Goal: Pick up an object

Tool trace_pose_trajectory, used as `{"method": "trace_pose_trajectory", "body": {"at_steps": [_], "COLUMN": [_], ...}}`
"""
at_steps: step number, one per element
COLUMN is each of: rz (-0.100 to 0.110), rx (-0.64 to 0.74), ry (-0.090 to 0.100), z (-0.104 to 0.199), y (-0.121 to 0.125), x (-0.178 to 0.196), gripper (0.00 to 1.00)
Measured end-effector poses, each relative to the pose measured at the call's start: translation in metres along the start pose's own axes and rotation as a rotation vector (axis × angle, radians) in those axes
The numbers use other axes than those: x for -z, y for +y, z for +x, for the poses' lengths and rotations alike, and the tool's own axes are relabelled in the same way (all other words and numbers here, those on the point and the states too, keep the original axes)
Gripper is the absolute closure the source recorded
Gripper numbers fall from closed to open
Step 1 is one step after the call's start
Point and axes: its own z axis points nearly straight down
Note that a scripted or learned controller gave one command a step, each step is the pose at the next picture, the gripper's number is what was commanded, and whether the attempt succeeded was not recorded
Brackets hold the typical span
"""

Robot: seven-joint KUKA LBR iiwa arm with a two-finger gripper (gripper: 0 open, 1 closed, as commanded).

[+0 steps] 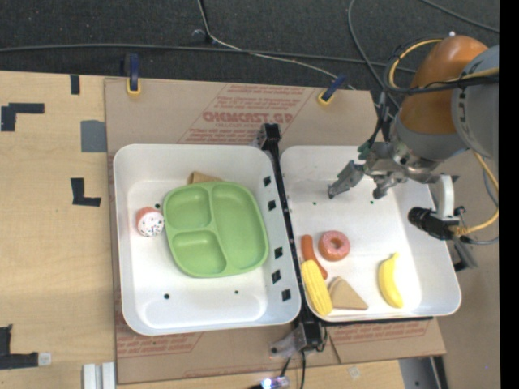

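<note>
We saw a light wooden bench with a brown cardboard sheet at centre frame, carrying two shallow white plastic bins side by side.

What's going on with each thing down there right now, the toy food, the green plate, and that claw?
gripper: open, above the right bin's far part, holding nothing.
green plate: flat in the left bin, compartments bare.
small ball: resting left of the plate.
donut: lying flat in the right bin.
corn: lying along the near left wall.
banana: lying near the right wall.
sandwich wedge: lying beside the corn.
</note>
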Motion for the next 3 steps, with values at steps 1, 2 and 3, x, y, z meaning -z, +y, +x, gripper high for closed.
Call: {"method": "trace_pose_trajectory", "body": {"at_steps": [1, 2, 3], "rz": [-0.014, -0.010, -0.013], "rx": [0.003, 0.004, 0.004], "ry": [-0.002, -0.002, -0.003], "z": [0.000, 0.009, 0.009], "y": [0.003, 0.001, 0.001], "x": [0.008, -0.053, -0.106], "gripper": [0.00, 0.00, 0.00]}}
